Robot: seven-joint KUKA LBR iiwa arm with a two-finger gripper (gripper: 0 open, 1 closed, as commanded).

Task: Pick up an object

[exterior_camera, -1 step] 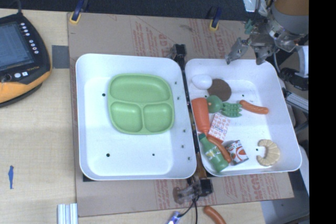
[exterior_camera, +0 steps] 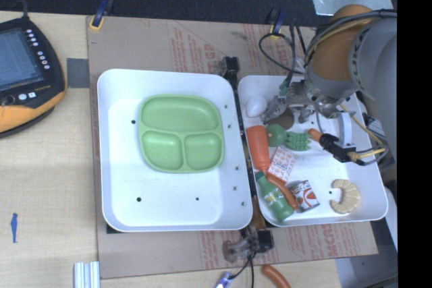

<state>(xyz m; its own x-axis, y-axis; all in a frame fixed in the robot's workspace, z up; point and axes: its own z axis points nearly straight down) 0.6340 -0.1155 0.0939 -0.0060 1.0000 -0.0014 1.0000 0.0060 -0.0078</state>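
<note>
Overhead slanted view of a bench with two shallow white bins side by side. The left bin (exterior_camera: 121, 199) holds a single green divided plate (exterior_camera: 181, 132), lying flat near the middle, well apart from everything else. The right bin (exterior_camera: 368, 209) holds the clutter the arm can choose from: a white egg-shaped piece (exterior_camera: 256, 105) in the far left corner, an orange carrot-like piece (exterior_camera: 257, 148) along the left wall, a small pink-and-white packet (exterior_camera: 282, 162) just beside it, a green bottle (exterior_camera: 275, 202) and a red-and-white carton (exterior_camera: 306, 195) near the front edge, and a tan croissant (exterior_camera: 345, 195) lying alone toward the front right. A green knobbly toy (exterior_camera: 294, 139) sits near the middle.

The grey arm with its orange band reaches in from the right and hangs over the far part of the right bin. The gripper (exterior_camera: 291, 106) is low among cables, just above the green knobbly toy; whether the claw is apart or together cannot be told from this angle, and nothing is visibly held. Judging by its position, it is set over the crowded patch to try for a piece there
</note>
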